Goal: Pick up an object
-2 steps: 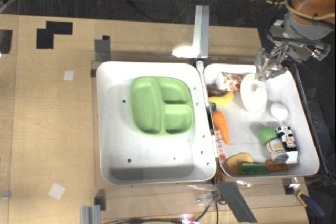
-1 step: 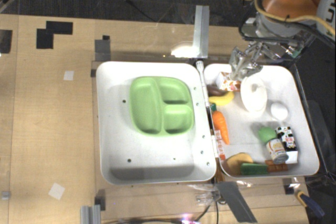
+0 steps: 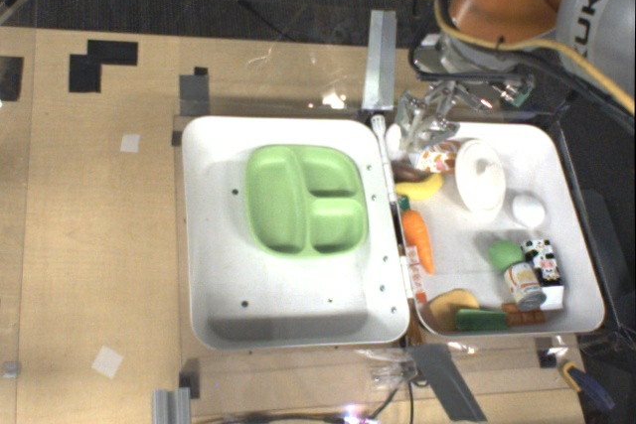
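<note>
Orange carrot (image 3: 418, 239) lying just right of green tray (image 3: 303, 199); gripper (image 3: 425, 129) hovering up past carrot, over banana (image 3: 421, 187). Can't tell jaw state, too blurry.

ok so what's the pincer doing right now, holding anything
pincer: low over the back left corner of the right white bin, above a small white-and-orange packet; open or shut, holding or not, cannot be told.

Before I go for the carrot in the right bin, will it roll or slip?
The carrot looks tapered and smooth, probably hard plastic, so it may slip from a pinch. It lies against the right bin's left wall, which should limit rolling that way.
</note>
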